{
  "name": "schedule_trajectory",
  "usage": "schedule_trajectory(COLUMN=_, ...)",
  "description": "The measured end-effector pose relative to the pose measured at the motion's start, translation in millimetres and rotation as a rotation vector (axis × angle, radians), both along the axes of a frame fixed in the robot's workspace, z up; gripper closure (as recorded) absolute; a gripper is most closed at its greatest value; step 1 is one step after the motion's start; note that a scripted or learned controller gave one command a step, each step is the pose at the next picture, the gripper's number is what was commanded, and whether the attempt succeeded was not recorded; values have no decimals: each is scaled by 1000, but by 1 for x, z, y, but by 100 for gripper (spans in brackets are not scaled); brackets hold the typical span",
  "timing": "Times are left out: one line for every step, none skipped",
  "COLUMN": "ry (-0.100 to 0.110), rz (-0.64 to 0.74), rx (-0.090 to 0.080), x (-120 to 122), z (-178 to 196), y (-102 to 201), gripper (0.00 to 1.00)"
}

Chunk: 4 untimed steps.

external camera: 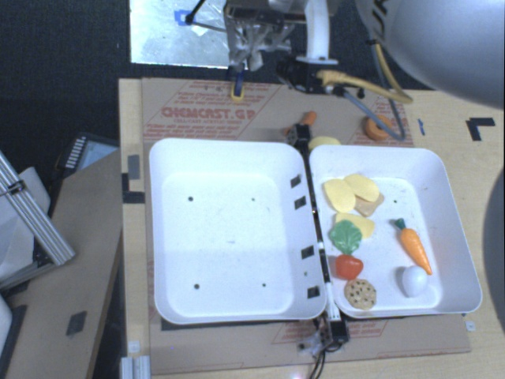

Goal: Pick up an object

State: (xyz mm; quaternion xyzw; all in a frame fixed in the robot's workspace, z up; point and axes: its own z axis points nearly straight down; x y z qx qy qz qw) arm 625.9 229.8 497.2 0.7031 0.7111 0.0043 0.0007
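The gripper (pixel 246 58) hung above the counter's (pixel 197 101) far edge, well clear of both bins; whether its fingers were spread could not be told. A carrot (pixel 413 245), egg (pixel 412 280), cookie (pixel 360 294) and tomato (pixel 349 267) lay in the right bin (pixel 454 212)

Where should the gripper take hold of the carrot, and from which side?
Grip the carrot across its thicker orange part, just below the green top, coming straight down from above. It lies flat in the right bin, pointing toward the near right, with bare floor on both long sides, so fingers probably fit there.
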Motion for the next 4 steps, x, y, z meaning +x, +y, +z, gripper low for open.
schedule_trajectory(ry=2, rz=-6, rx=-2, x=-23, z=40, y=5, gripper=100)
schedule_trajectory(ry=7, rz=-6, rx=-4, x=-54, z=38, y=4, gripper=100)
schedule_trajectory(ry=7, rz=-6, rx=-4, x=-81, z=38, y=4, gripper=100)
schedule_trajectory(ry=7, rz=-7, rx=-4, x=-110, z=38, y=4, gripper=100)
